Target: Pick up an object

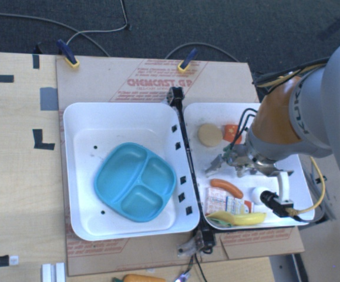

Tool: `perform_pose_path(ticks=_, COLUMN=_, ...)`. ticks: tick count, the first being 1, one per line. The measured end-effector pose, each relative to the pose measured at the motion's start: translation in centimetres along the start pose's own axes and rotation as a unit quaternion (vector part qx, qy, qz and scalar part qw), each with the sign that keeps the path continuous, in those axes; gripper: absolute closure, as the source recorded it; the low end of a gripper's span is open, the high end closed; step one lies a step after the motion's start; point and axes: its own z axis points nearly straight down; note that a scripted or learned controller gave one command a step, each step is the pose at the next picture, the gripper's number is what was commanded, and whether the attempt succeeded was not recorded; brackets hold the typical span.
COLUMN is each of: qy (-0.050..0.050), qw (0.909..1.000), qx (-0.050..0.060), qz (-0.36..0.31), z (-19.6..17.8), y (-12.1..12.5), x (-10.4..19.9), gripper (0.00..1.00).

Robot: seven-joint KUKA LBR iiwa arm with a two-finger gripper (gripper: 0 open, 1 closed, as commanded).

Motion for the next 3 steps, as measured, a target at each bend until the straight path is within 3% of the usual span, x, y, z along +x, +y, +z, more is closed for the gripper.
perform_pose_path(ticks=1, qy=-0.001, qw=1.0, qx=-0.003, qz=0.0, z=3.0, y=-1.0, x=0.0, gripper=0.0)
perform_pose_path(ticks=2, qy=-0.002, qw=1.0, qx=-0.005, qz=0.0, z=2.0, y=-0.9, x=-0.1, gripper=1.0)
perform_pose_path(ticks=3, qy=-0.002, qw=1.0, qx=-0.005, qz=0.0, z=2.0, y=-0.9, x=-0.1, gripper=0.0)
